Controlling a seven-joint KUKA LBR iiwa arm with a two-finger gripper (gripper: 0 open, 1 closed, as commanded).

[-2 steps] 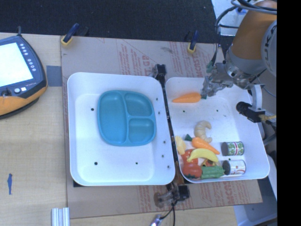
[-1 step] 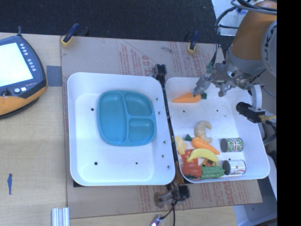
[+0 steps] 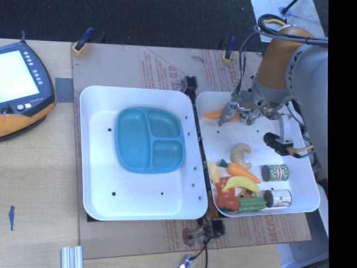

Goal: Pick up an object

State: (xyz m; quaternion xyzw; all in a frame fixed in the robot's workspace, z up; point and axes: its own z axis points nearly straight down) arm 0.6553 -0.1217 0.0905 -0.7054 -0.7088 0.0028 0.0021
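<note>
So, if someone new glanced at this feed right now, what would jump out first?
Probably the blue divided plate, lying alone in the left bin. Next, the heap of toy food and two small cans crowding the right bin's near end, with the claw at its far end beside an orange piece.

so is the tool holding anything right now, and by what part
Cannot be told. The tool sits low in the right bin, right beside a small orange piece, but no hold on it is visible.
</note>
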